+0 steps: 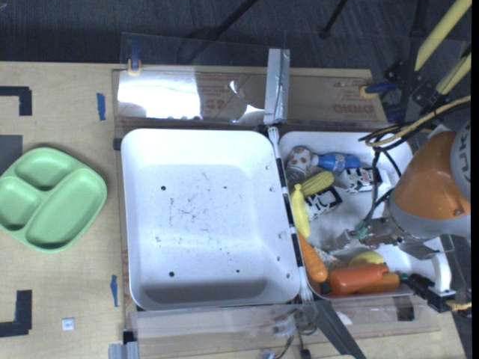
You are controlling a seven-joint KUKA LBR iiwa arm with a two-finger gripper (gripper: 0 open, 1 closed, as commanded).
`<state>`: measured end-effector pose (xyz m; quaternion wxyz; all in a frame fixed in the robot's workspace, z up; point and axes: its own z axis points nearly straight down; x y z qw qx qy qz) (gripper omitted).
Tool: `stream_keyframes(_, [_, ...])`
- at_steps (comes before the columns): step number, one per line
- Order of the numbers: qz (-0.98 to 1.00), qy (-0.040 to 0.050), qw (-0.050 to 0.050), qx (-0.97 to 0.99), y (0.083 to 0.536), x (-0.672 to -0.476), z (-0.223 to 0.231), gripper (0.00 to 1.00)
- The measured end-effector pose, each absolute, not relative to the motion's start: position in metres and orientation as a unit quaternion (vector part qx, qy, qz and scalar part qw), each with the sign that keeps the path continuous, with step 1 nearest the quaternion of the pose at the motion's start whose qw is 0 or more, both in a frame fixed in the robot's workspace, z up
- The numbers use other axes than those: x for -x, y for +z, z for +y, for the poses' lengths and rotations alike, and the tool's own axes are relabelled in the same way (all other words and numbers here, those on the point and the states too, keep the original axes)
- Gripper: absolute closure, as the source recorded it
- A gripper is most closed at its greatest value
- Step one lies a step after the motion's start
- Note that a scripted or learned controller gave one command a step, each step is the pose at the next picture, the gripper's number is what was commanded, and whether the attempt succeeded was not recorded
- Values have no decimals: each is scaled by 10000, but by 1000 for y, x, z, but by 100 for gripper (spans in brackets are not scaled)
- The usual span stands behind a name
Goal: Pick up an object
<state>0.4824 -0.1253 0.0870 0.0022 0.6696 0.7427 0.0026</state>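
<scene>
The right bin (pixel 352 140) holds the objects. A yellow banana (pixel 299 209) lies along its left wall, with a corn cob (pixel 316 182) and a black-and-white card (pixel 323 200) beside it. A blue bottle (pixel 337 161), a pale ball (pixel 299 157) and a small black-and-white toy (pixel 361 176) sit at the back. An orange carrot (pixel 313 260), a red-orange vegetable (pixel 363 279) and a yellow fruit (pixel 367 259) lie at the front. My gripper (pixel 363 235) hangs low in this bin, just above the yellow fruit, under the orange-banded wrist (pixel 426 189).
The left bin (pixel 202 215) sits beside the right one, sharing a wall. A green divided plate (pixel 49 197) rests on the bench at far left. Cables (pixel 389 137) hang over the right bin's back corner. A clear panel (pixel 194 96) stands behind the bins.
</scene>
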Motion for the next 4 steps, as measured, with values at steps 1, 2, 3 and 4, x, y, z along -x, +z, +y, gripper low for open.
stream_keyframes(1, [6777,20,33,-7353,87,-482,-117,0])
stream_keyframes(2, [6782,25,37,-7349,97,-483,-117,100])
stream_keyframes(3, [5077,-11,-14,-8615,144,-479,-200,100])
stream_keyframes(4, [4592,-17,-12,-8883,227,-534,-144,100])
